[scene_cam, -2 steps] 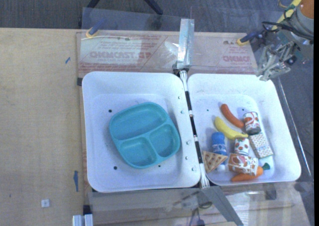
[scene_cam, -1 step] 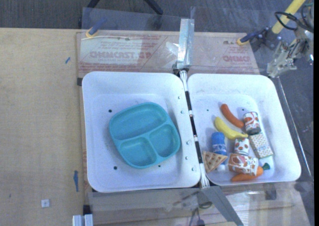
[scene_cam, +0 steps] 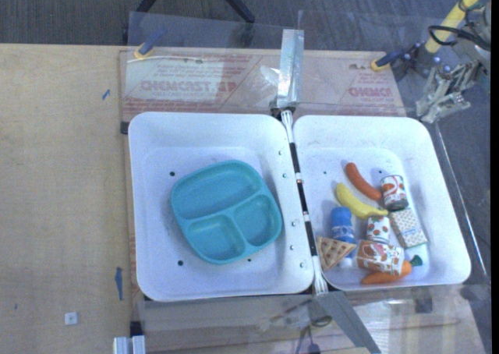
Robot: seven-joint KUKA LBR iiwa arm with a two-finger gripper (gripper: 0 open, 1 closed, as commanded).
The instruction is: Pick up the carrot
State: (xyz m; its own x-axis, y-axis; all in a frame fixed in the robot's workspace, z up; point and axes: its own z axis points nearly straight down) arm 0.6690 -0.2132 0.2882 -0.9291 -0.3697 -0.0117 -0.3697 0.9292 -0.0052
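Two white bins (scene_cam: 148, 138) are seated on the bench (scene_cam: 54, 189), the carrot (scene_cam: 385, 274) lies in the right bin, and the gripper (scene_cam: 443, 97) is positioned beyond it, its state undeterminable.

Two shallow white plastic bins sit side by side on the pale wooden bench (scene_cam: 54, 189). The left bin (scene_cam: 148, 142) holds a teal plastic plate with three compartments (scene_cam: 226, 210), lying at a slant. The right bin (scene_cam: 437, 157) holds a cluster of toy foods: an orange-red sausage (scene_cam: 361, 180) just above a yellow banana (scene_cam: 359, 201), a small red-labelled can (scene_cam: 393, 191) to their right, a blue-capped bottle (scene_cam: 341, 224), a triangular pizza slice (scene_cam: 335, 252), some printed cartons (scene_cam: 380, 254), and the orange carrot (scene_cam: 386, 274) lying near the bin's front wall. The metal claw (scene_cam: 443, 93) hangs above the bench beyond the right bin's far right corner, well apart from the carrot.
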